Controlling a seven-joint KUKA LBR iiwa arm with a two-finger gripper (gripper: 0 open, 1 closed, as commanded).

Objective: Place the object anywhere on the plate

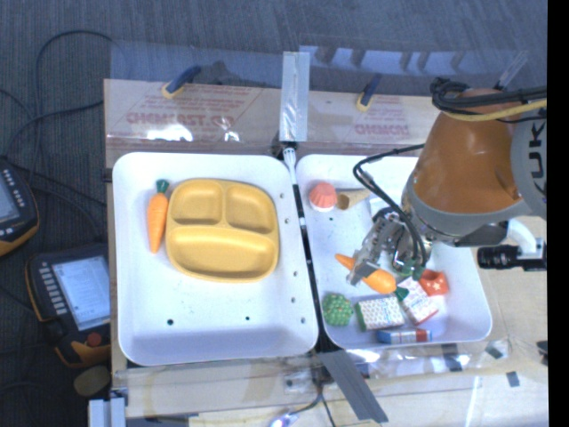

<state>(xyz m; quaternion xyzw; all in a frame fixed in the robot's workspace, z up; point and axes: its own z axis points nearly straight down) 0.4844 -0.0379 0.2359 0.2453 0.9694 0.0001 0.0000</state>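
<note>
Found the grey arm with its orange band [462, 176] reaching in over the shallow white right-hand bin [462, 323], with the two-finger gripper [384, 254] low among the toys there. Could not tell whether the gripper was wide, narrow or closed on anything: too much dark linkage and cable in the way. Saw a small orange carrot-shaped toy [377, 280] lying just under the gripper's tip, touching it or very nearly so, and judged that to be the object meant for the move. Noted its neighbours in the same bin: a green knobbly toy [337, 309], a speckled white box [380, 312], a red-and-white piece [427, 294], a blue-and-red marker-like stick [402, 335] along the near wall, and a pink round toy [322, 196] up at the far corner. Saw the yellow three-compartment plastic plate [222, 256] in the shallow white left-hand bin [213, 318], well apart from the gripper and bare in every compartment, with a larger orange toy carrot with a green top [157, 221] lying beside its left rim, not on it. Judged the task barely begun: at best at the pick, with no lift visible. Left to do, by that reading: secure the piece, raise it clear, carry it across the divide between the bins, set it down on the plate.
</note>
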